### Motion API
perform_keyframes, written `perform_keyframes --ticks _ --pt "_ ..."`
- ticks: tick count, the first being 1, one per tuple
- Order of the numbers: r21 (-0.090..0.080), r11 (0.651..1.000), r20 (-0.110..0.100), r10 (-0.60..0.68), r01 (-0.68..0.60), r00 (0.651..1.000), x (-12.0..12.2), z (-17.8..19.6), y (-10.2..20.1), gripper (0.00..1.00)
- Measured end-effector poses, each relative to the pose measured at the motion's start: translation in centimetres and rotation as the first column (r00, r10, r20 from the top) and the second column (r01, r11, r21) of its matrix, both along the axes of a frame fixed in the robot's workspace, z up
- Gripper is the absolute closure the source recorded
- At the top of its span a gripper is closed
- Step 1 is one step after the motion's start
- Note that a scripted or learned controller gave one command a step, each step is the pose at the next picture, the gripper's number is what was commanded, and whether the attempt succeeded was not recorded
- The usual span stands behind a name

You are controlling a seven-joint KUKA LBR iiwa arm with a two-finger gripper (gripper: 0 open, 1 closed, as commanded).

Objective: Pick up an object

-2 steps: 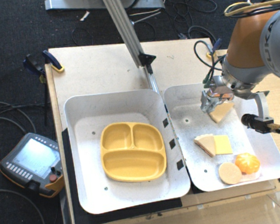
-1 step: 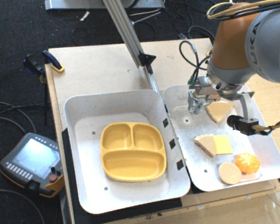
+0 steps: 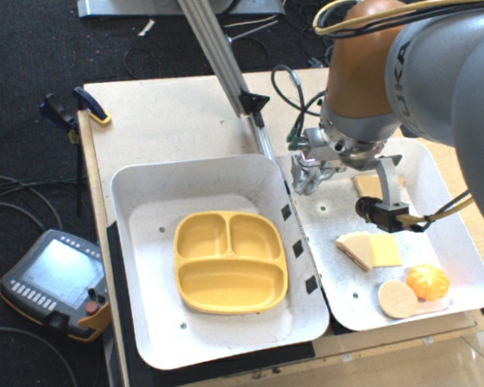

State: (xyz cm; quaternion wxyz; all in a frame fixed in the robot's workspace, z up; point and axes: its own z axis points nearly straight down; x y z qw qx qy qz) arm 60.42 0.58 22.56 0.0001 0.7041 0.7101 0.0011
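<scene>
The right bin (image 3: 346, 302) holds a pale yellow wedge (image 3: 368, 250), an orange fruit-like piece (image 3: 427, 282), a round tan disc (image 3: 398, 299) and a tan block (image 3: 368, 185) partly hidden by the arm's black fitting. My gripper (image 3: 307, 172) hangs over the bin's far left part, near the divide between the bins. It is left of the tan block and above the wedge in the view. I see nothing in it. The left bin (image 3: 139, 200) holds a yellow divided tray (image 3: 230, 261).
A slanted metal bar (image 3: 222, 56) runs down to the bins' shared edge just behind the gripper. The big grey and orange arm (image 3: 399, 49) covers the right bin's far side. Cables loop round the wrist. A teach pendant (image 3: 57, 283) lies on the floor at left.
</scene>
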Motion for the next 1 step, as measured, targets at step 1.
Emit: perform_keyframes --ticks 1 --pt "0.001 1.000 -0.001 0.001 -0.001 1.000 0.48 0.35 6.20 1.00"
